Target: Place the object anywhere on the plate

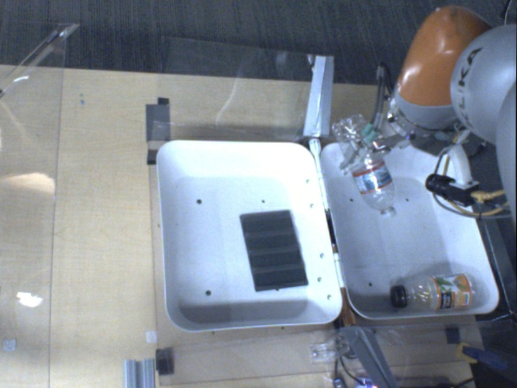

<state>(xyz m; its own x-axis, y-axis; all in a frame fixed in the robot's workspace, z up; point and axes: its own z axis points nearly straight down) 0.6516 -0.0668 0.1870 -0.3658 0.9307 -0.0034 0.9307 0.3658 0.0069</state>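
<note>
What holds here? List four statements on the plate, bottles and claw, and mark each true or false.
1. The dark plate lies in the bin on the view's left. True.
2. The yellow-labelled bottle rests on the plate. False: it lies on its side in the bin on the view's right, at its near edge.
3. The claw is above the right-hand bin's far corner. True.
4. The clear bottle is over the plate. False: it is over the right-hand bin, just below the claw.
</note>
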